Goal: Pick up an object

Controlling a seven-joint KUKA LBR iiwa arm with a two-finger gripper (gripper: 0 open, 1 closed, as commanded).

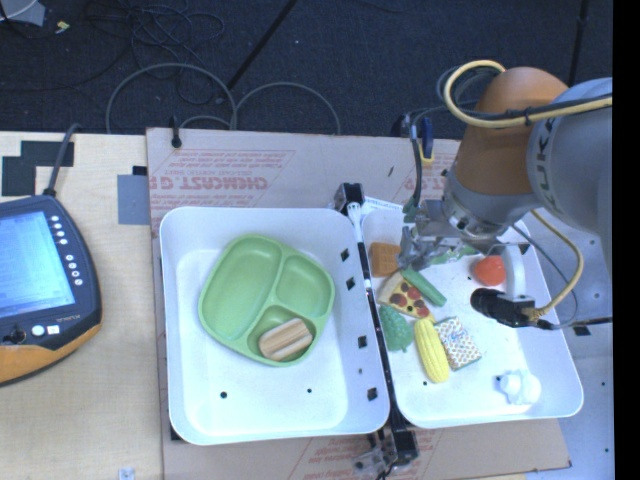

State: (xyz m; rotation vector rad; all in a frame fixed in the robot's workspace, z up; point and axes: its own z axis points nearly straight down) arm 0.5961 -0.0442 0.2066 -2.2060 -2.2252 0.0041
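One gripper [418, 251] low in right bin [560, 393], pizza slice [404, 296] just below

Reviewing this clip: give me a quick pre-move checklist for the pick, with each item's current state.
1. Gripper over the right bin, above the toy pile: ok.
2. An object between the fingers: cannot tell.
3. Targets within reach: pizza slice, corn cob, orange ball: ok.
4. Targets well separated: not ok; pizza slice and corn cob lie crowded among other pieces.
5. Green plate sits in the left bin, apart from the arm's work: ok.
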